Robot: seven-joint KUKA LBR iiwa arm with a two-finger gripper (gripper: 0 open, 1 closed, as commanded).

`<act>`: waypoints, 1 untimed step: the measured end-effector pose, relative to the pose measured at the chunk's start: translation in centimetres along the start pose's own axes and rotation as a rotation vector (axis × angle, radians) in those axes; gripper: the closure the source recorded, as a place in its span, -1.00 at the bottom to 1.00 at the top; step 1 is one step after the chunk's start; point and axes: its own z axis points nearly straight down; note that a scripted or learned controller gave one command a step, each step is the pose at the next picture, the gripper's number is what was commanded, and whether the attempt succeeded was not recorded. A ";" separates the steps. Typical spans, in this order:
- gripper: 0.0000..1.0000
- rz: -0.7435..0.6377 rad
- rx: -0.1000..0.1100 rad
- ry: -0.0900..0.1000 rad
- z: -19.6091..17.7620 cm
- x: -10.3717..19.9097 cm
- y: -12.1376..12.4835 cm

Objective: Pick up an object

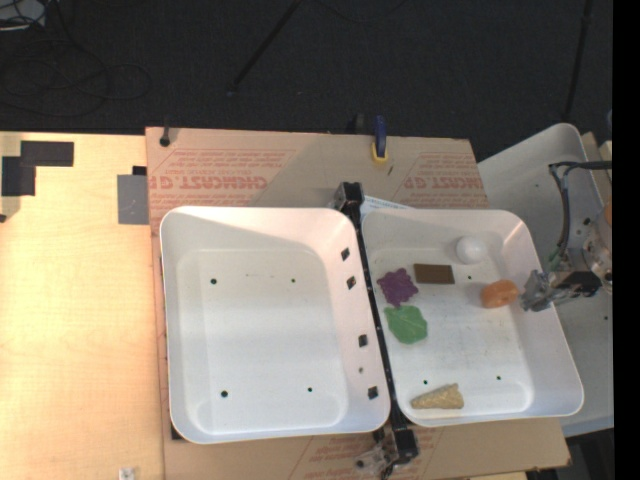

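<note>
Cannot tell how far apart the tips of the gripper (541,296) stand: too small and too blurred, low at the right rim of the right bin (572,393). Cannot make out anything held there either.

Just left of that gripper, lying on the bin floor: an orange lump (499,293), nearest of the loose things. Too close to say whether touching or slightly apart.

Farther left in the same bin:
- a white rounded piece (470,249) near the back wall, pale against the white floor
- a flat brown block (434,274) just beside and below it
- a purple clump (398,286), with a green clump (407,324) just in front of it, both near the bin's left wall
- a tan wedge (438,398) by the front wall, well apart from the rest

Beside it on the left, sharing a middle edge fitted with black clips (350,196): the left bin (172,318), with small dark holes dotted across its floor.

Under both bins: a brown cardboard sheet (250,173) printed with red block lettering, upside down from this angle and not sure enough to read. At its back edge, a blue and yellow clamp (379,140).

Left of the cardboard: a pale wooden benchtop (70,318) with a few dark rectangular patches. Beyond the bench: dark floor (300,48) crossed by thin cables.
</note>
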 end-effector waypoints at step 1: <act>1.00 -0.003 -0.010 -0.002 -11.3 3.9 -3.5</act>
